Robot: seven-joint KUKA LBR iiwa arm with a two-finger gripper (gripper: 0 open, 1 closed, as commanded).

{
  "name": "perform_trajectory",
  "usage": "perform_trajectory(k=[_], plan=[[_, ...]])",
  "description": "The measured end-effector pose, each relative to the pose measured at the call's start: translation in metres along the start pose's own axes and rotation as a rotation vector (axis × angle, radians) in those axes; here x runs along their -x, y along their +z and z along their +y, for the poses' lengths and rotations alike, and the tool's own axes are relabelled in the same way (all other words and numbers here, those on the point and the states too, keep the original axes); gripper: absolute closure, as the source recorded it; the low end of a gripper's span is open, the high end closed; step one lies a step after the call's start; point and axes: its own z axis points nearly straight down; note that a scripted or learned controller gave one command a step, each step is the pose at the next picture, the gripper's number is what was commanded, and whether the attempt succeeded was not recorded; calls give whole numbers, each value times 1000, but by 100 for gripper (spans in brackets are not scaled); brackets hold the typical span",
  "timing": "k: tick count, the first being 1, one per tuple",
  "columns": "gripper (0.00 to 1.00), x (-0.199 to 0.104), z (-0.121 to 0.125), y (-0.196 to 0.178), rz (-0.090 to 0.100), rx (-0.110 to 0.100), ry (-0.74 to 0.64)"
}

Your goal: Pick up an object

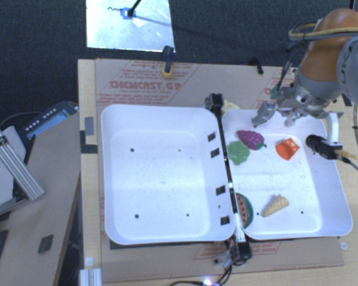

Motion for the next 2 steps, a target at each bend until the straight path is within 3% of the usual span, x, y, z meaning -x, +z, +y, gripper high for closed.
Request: perform_trajectory(k=[1, 2], plan=[[0, 42, -9, 93, -3, 13, -2], [0, 30, -120, 112, 4, -12, 5]])
